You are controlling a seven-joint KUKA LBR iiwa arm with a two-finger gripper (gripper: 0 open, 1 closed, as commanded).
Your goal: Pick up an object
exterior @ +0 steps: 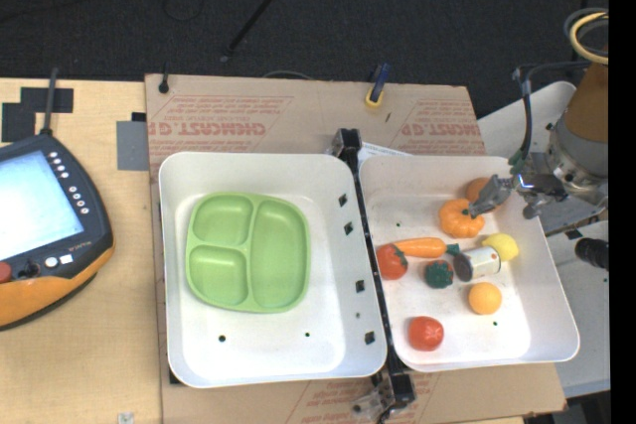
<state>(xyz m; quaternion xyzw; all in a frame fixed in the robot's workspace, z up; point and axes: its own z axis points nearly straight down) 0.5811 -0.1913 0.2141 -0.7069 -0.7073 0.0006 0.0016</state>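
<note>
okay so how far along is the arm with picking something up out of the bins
Early stage. Done: the arm has reached in over the right bin, with the pincer low by the little orange pumpkin. In hand: nothing visibly lifted; the carrot, both tomatoes and the orange ball lie on the bin floor. Left: the grasp and lift. The green divided plate sits in the left bin.

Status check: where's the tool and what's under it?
Tool over right bin, far edge. Nearest: orange pumpkin. Carrot close beside.
</note>
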